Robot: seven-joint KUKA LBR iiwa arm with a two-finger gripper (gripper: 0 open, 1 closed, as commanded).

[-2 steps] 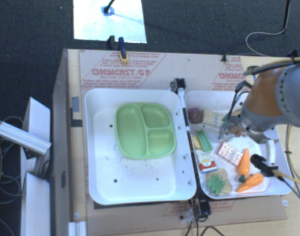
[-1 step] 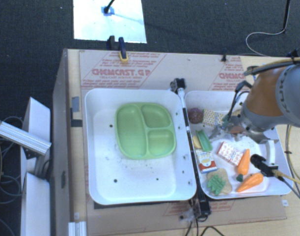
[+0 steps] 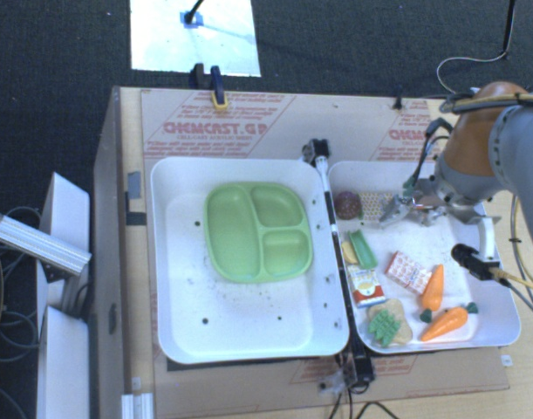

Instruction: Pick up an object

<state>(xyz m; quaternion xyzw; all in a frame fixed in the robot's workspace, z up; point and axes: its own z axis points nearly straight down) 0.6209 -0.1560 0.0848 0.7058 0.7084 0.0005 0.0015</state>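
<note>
We see the gripper (image 3: 397, 209) low in the upper part of the right bin (image 3: 509, 328), its two metal fingers spread narrowly and pointing left, with nothing between them. Just beyond the fingertips, to the left and almost touching, sits a dark red round object (image 3: 348, 204) near the bin's top-left corner; we judge it the nearest candidate, and being round it offers no long axis to align with. Below the jaws lie a green stick (image 3: 363, 248), running roughly along the divider, and a red-and-white block (image 3: 409, 271). Farther off, two carrots (image 3: 440, 308) rest toward the lower right. The left bin (image 3: 183, 339) holds a green divided plate (image 3: 256, 231).
</note>
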